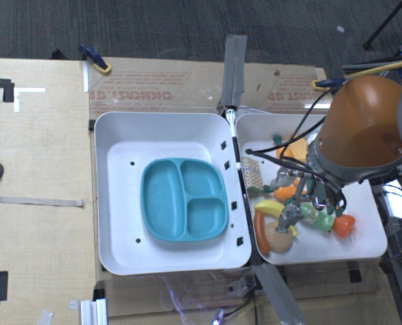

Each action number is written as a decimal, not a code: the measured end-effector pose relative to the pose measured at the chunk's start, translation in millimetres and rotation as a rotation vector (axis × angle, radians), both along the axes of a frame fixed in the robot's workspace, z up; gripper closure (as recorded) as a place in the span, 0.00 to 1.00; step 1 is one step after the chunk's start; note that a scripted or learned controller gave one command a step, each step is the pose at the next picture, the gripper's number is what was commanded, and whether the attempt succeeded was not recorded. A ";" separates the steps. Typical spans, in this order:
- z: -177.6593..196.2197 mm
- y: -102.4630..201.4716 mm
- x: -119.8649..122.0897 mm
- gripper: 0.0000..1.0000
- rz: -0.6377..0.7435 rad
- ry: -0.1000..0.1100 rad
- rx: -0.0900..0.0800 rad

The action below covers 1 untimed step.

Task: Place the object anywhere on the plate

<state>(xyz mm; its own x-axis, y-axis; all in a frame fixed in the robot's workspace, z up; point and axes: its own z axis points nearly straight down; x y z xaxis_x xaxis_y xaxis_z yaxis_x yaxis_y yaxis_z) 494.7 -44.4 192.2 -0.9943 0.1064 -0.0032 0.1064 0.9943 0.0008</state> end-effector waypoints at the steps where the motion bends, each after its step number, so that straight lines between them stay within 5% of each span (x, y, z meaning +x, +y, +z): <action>1: 0.0 0.0 0.0 0.00 0.000 0.000 0.000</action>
<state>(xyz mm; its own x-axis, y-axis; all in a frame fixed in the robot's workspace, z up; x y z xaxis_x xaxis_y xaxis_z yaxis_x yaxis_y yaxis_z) 494.7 -44.4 192.2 -0.9943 0.1063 -0.0032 0.1063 0.9943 0.0008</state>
